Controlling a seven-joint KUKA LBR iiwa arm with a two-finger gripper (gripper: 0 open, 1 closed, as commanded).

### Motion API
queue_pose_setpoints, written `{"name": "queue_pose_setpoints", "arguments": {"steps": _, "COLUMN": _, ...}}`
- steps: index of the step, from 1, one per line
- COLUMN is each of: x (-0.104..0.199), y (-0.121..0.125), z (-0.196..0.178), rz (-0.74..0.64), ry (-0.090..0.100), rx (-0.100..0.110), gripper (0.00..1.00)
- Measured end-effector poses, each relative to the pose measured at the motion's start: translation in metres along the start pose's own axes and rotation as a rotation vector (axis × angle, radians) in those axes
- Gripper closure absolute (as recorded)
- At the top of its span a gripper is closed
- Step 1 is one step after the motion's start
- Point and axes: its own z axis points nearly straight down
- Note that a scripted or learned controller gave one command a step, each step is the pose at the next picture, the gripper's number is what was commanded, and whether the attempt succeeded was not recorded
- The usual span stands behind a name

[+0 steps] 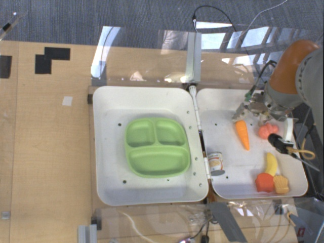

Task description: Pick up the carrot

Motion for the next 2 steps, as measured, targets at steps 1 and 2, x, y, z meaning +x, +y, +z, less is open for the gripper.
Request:
{"name": "queue_pose_setpoints", "arguments": {"steps": 1, "x": 0.003, "y": 0.003, "z": -0.013, "rz": -0.002, "ry": 0.003, "rx": -0.009, "gripper": 1.00}}
{"name": "queue_pose_setpoints", "arguments": {"steps": 2, "x": 0.077, "y": 0.028, "z": -0.117, "rz": 0.042, "ry": 0.001, "rx": 0.001, "gripper": 1.00}}
